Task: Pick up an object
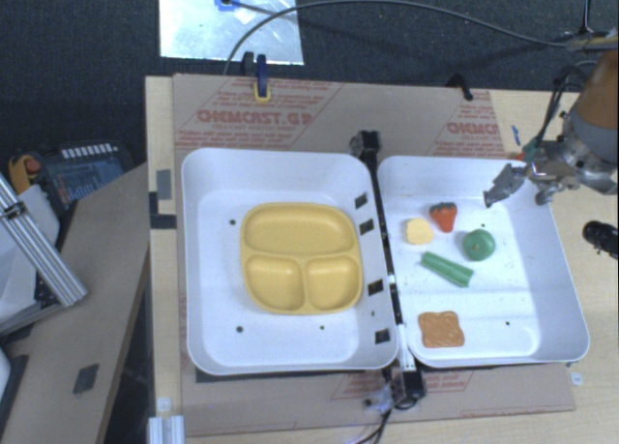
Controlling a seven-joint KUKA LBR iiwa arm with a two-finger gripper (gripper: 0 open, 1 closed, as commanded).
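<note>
Hovering over the upper right corner of the right bin point(556, 268), pincer point(522, 188) sits with its two fingers spread apart, nothing between them. Grey arm point(592, 133) comes in from the right edge above it. Closest item below-left of the pincer: small red strawberry-like piece point(444, 216), well apart from the fingertips. Just beside it a pale yellow chunk point(419, 231). Green round piece point(478, 244) lies right of those, green stick-shaped piece point(447, 269) slanted under them. Orange-brown toast-like slab point(441, 329) lies near the bin's front edge. All five rest on the bin floor, none touching. Left bin point(208, 268) holds a yellow three-compartment tray point(298, 257). Both bins sit on the bench point(319, 108).
</note>
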